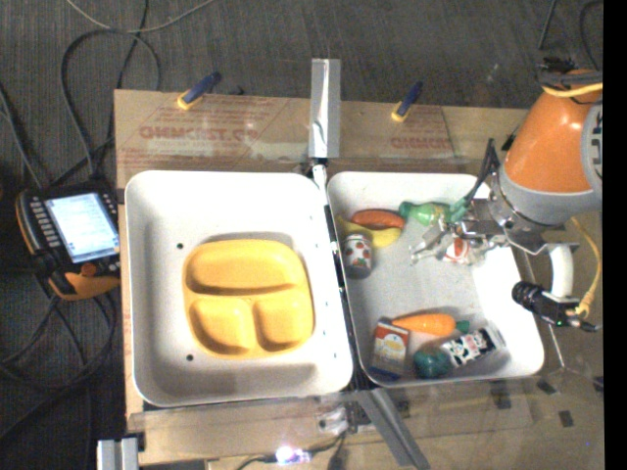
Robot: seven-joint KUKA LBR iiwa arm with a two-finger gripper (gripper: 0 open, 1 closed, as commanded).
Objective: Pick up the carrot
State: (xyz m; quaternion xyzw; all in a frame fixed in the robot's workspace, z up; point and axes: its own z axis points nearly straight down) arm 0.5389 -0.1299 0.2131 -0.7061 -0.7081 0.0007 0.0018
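Note:
The carrot [423,322] is an orange tapered piece lying on its side in the near part of the right bin [509,302], with its green end pointing right. My gripper [439,244] hangs over the far middle of that bin, well behind the carrot and apart from it. A small red and white item [457,252] lies just beside the gripper's tip. Nothing shows as held.
The right bin also holds a green bottle [427,211], a red-orange piece on a yellow one [378,220], a small can [358,255], a carton [390,346], a teal item [431,363] and a black and white carton [475,345]. The left bin [147,262] holds a yellow divided tray [250,295].

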